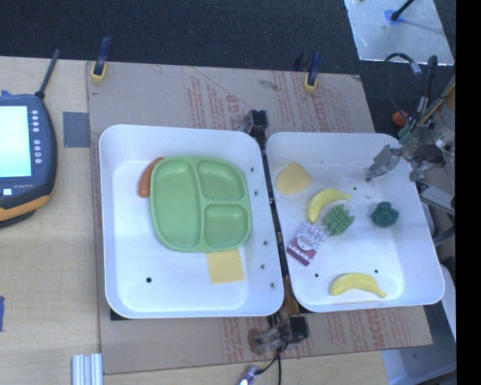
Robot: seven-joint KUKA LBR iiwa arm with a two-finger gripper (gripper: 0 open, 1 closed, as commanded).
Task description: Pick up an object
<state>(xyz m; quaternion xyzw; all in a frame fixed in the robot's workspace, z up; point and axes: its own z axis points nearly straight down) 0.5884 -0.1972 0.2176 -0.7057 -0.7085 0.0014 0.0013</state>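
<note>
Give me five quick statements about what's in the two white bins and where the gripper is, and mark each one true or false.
1. The green divided plate lies in the left bin. True.
2. Two bananas lie in the right bin. True: one banana near the middle, another banana near the front edge.
3. The gripper holds a banana. False: it hangs over the right bin's far right part, with nothing seen between its fingers.
4. The yellow square rests on top of the plate. False: it lies on the bin floor, just in front of the plate.
5. The small dark green toy is in the left bin. False: it is in the right bin.
</note>
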